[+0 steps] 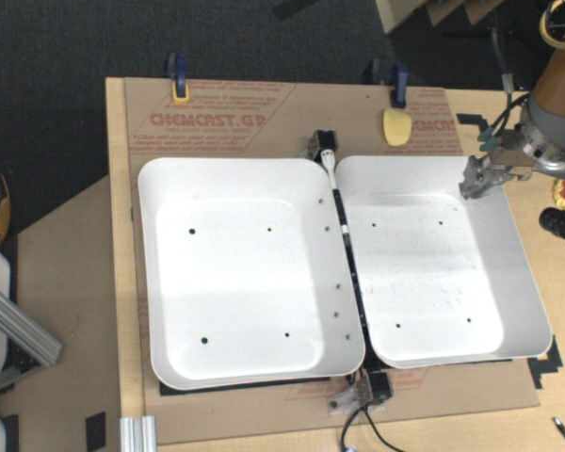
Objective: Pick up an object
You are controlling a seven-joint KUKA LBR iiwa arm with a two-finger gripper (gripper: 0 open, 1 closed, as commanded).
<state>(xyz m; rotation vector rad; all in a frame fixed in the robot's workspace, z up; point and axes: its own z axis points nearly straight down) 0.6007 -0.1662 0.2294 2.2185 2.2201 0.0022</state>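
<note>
Over the far right corner of the right bin (433, 285) hangs the tool (473, 181), carried on the grey arm (554, 121) that comes in from the right edge; it sits just above the bin's rim, and whether it is released or clenched I cannot tell, as it is small and dark against the white, with nothing seen held in it. The left bin (231, 281) lies beside the right one, their inner rims touching along a black strip (345, 238) that runs from the far side to the near side. Each bin floor shows four small dark dots. Both bins rest on a brown board (226, 116) with red lettering, which lies on the pale wooden counter (71, 248). Two blue clamps, one (178, 67) at the far left and one (399, 84) at the far right, grip the board's far edge. A pale yellow piece (396, 127), rounded, lies on the board just beyond the right bin's far rim, below the right-hand clamp and well to the left of the tool; whether it is a loose object or part of the clamp I cannot tell. Cables (363, 398) gather at the near end of the strip.
</note>
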